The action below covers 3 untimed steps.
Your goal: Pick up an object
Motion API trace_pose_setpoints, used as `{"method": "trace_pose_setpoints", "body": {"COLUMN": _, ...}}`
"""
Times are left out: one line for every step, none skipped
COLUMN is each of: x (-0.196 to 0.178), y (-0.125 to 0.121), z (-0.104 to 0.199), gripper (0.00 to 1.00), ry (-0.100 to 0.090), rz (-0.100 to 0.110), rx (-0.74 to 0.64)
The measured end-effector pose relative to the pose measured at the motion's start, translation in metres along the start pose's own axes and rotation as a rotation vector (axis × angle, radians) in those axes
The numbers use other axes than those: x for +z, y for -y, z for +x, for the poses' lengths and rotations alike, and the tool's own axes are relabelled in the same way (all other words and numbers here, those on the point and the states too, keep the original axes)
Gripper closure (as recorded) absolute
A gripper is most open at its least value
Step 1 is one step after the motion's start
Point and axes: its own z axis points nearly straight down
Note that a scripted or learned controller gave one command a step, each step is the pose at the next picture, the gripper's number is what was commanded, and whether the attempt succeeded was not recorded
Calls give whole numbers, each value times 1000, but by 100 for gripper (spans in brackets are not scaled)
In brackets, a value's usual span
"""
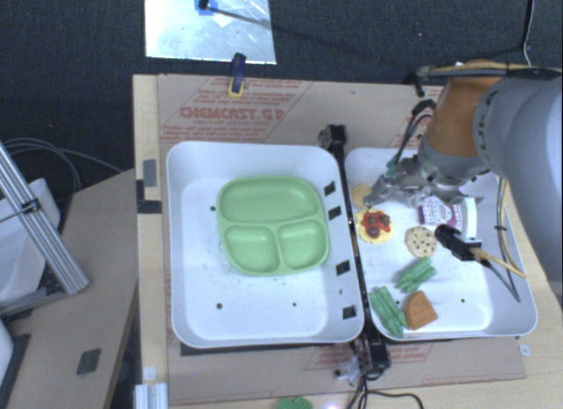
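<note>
A green three-compartment plate lies in the left white bin. In the right white bin sit toy foods: a small pizza with red topping, a chocolate-chip cookie, two green pods and, a brown toast slice beside them, and a pink-and-white packet. The gripper hangs over this bin's upper left, near the pizza; whether it is clenched or released cannot be told. Nothing shows in its grasp.
</note>
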Motion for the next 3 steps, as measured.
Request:
{"method": "trace_pose_setpoints", "body": {"x": -1, "y": 32, "z": 9, "gripper": 0, "ry": -1, "rz": 0, "rx": 3}}
{"method": "trace_pose_setpoints", "body": {"x": -37, "y": 35, "z": -59, "gripper": 0, "ry": 2, "rz": 1, "rx": 6}}
{"method": "trace_pose_setpoints", "body": {"x": -3, "y": 45, "z": -65, "gripper": 0, "ry": 0, "rz": -6, "rx": 0}}
